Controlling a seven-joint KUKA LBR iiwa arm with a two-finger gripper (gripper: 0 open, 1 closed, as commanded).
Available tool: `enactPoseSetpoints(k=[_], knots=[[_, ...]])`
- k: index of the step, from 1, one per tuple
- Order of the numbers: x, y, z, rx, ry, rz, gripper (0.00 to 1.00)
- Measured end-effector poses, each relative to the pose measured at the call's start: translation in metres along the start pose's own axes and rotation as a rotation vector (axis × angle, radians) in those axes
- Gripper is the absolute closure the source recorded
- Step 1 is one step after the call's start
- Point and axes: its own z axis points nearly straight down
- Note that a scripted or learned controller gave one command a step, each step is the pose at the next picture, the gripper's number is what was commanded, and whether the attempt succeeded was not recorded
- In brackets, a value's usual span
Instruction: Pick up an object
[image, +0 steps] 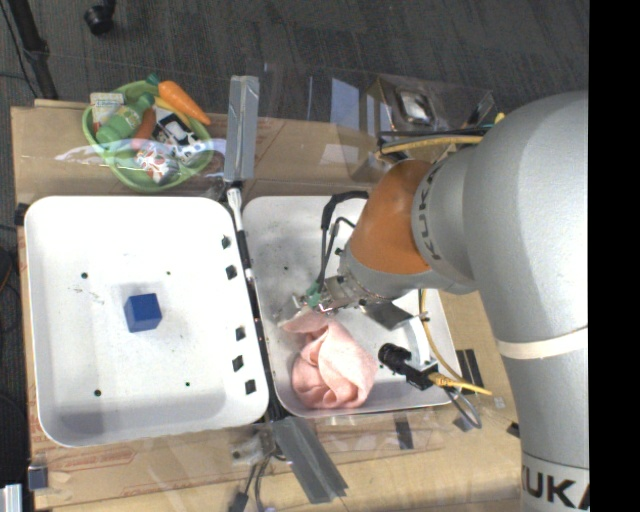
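Reaching for the crumpled pink cloth (330, 368) lying at the near end of the right white bin (270, 260); I judge this the approach-to-grasp step. Gripper (318, 298) sits at the cloth's top edge; whether it is open or closed I cannot tell. Next move: descend and close on a fold. Small blue cube (143, 311) lies in the left white bin (60, 330). Legible: "KUKA" on the arm's base.

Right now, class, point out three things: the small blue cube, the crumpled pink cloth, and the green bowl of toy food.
small blue cube (143, 311): camera view, on its top face.
crumpled pink cloth (331, 368): camera view, on the middle fold.
green bowl of toy food (128, 174): camera view, on its front rim.
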Motion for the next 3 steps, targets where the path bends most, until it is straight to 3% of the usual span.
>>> enactPoseSetpoints(k=[1,2,3], knots=[[0.000,0.000,-0.009,0.002,0.001,-0.003,1.00],[0.050,-0.004,-0.162,-0.003,-0.001,0.024,1.00],[0.050,-0.004,-0.162,-0.002,0.000,0.024,0.00]])
